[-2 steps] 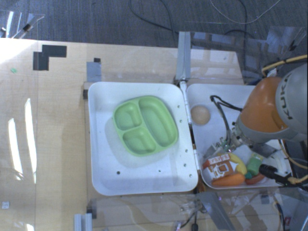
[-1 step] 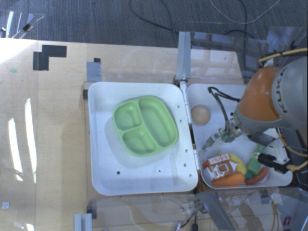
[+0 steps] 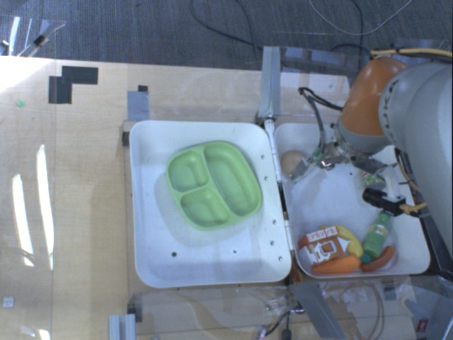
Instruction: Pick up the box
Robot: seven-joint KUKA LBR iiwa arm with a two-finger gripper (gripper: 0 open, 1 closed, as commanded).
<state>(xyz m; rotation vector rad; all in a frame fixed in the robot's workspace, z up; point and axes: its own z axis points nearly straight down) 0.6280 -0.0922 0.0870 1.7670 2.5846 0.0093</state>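
With its state impossible to tell, the metal tool (image 3: pixel 320 159) at upper right risks grabbing the beige egg-shaped object (image 3: pixel 291 163) instead of the small orange-and-white cardboard box (image 3: pixel 322 246) at lower right, crowded by toy food.

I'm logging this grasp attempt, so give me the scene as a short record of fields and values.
left bin: holds a green divided plate
right bin: box, banana, carrot, green bottle, sausage, all clustered at its near edge
far left corner of right bin: pale egg-like item
gripper: low over the far part of the right bin, beside the egg-like item
box status: lying in the bin, apart from the gripper
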